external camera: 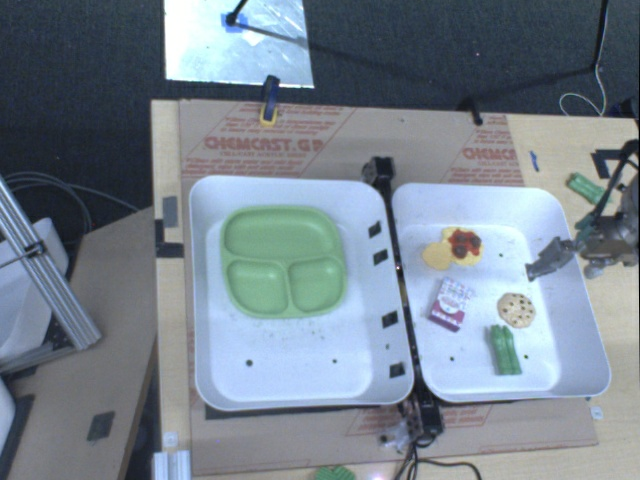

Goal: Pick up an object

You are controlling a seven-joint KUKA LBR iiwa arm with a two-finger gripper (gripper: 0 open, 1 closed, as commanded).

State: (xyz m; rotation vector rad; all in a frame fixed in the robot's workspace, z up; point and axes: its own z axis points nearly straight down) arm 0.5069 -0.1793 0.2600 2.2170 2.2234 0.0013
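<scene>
The hand (553,259) hovers at the right bin's (575,363) far edge; whether it is open I cannot tell. Just below-left of it lies the round tan speckled cookie (516,311), probably light, stiff and flat, best pinched across its rim.

Left white bin (215,368), well apart from the end effector (548,261) on its far side, holding a green sectioned plate (284,260). Cardboard sheet (300,138) with red lettering under both bins on the tabletop (165,168). Yellow-and-black clamp (269,101) at the sheet's far edge, and a reflective square panel (238,26) beyond it. Aluminium frame rail (45,278) farthest from the end effector.
</scene>
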